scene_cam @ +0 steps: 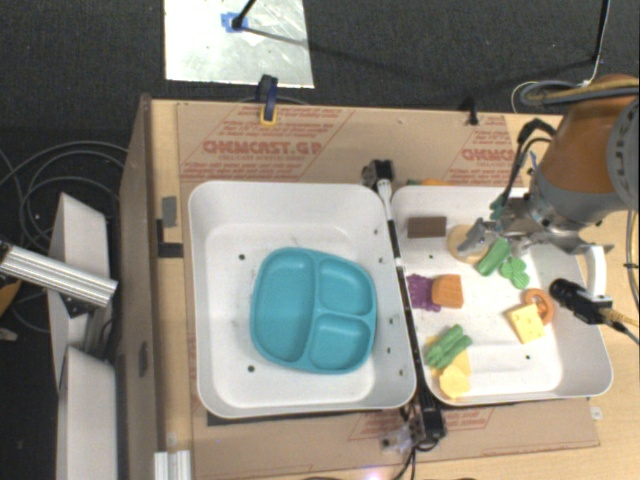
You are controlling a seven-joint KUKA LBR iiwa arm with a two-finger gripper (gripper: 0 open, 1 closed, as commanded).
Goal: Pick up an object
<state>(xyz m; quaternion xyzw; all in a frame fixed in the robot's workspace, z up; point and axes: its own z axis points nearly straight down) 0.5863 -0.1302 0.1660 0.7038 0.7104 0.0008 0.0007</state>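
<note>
Two white bins [215,268], one blue plate [312,310], pincer [487,236] grip state unclear.

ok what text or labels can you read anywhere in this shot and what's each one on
"CHEMCAST GP", red print, partly blurred, on the brown board behind the left bin.
The same red print repeats on the board behind the right bin, cut off by the arm and too blurred to read.
Smaller red lines under both are too small to read.
No readable text on the toys or the blue tray.

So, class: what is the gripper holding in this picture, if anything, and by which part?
It cannot be told. The gripper is low in the right bin, by the green toy, but no hold is visible.
</note>
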